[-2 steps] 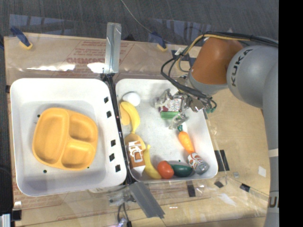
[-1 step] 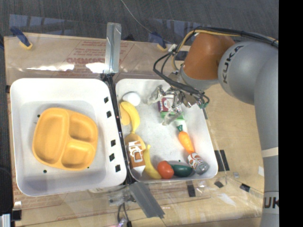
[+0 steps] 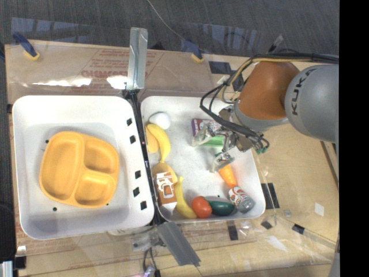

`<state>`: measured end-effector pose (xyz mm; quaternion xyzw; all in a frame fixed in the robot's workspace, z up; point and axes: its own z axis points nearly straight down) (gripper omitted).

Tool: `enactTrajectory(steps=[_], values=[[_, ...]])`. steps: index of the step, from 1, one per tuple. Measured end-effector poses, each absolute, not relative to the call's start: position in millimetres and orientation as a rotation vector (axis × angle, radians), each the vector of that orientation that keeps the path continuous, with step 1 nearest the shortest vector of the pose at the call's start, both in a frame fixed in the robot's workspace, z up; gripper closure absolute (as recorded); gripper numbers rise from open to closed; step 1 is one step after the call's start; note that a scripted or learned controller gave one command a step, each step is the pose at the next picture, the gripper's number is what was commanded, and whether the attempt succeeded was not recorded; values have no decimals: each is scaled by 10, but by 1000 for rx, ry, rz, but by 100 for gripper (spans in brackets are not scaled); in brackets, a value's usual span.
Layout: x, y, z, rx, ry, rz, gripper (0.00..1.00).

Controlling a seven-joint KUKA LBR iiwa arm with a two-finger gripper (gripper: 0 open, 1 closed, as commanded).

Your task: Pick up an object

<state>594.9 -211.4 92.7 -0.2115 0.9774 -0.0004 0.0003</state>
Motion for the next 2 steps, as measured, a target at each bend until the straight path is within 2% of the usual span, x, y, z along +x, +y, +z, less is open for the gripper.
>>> enactTrajectory(steps=[1,2], values=[[5972,-2091,1043,-671,3064,-1,100],[5970,-2090,1040,-671,3065,0,0]])
